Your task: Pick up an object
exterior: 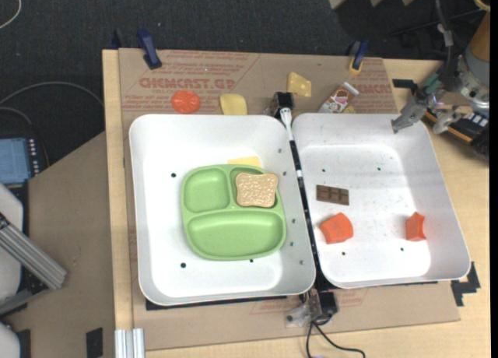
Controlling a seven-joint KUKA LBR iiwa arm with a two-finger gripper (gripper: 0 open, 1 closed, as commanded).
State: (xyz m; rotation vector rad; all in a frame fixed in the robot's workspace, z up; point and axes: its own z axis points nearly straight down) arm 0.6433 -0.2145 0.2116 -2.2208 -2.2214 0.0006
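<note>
- The gripper sits at the upper right of the frame, over the far rim of the right bin. Its fingers look spread, with nothing between them, though they are small and a little blurred.
- The likeliest targets lie low in that bin: an orange block at lower centre, a second orange piece towards the lower right, and a flat chocolate bar just above the block.
- All three are well apart from the gripper, so a long reach could end off-centre and knock a piece sideways instead of straddling it.
- The chocolate bar lies flat on the floor of the bin; fingers closing on it would probably scrape over its top and come up bare.
- The second orange piece lies near the right wall, which could block one finger.
- In the left bin, a cracker rests in the green tray; a grab there risks dragging the tray.
</note>
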